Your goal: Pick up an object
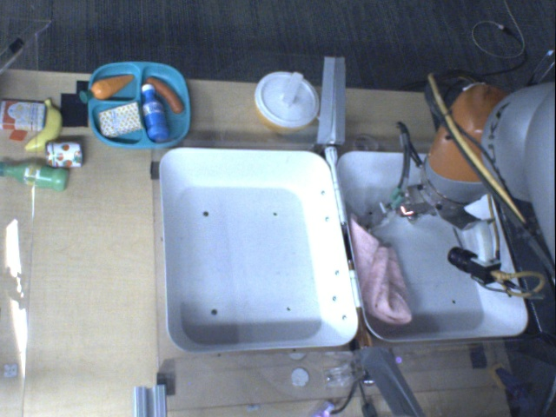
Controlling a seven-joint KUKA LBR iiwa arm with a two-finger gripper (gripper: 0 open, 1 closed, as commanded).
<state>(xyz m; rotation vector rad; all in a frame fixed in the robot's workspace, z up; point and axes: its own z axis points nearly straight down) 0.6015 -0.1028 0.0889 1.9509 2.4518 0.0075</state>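
pink cloth (380,272) lies in the right bin (434,320) (left side); gripper (401,207) above it, claw state unclear

The scene is lit evenly from above, fairly bright, with a cool cast. The 2 white bins (252,250) are rendered pale and slightly washed out; soft shadows are cast along their inner walls. A streak of glare is seen on the bench (78,276) at the left. Detail is softened throughout, and the arm (521,137) is blurred at the right edge
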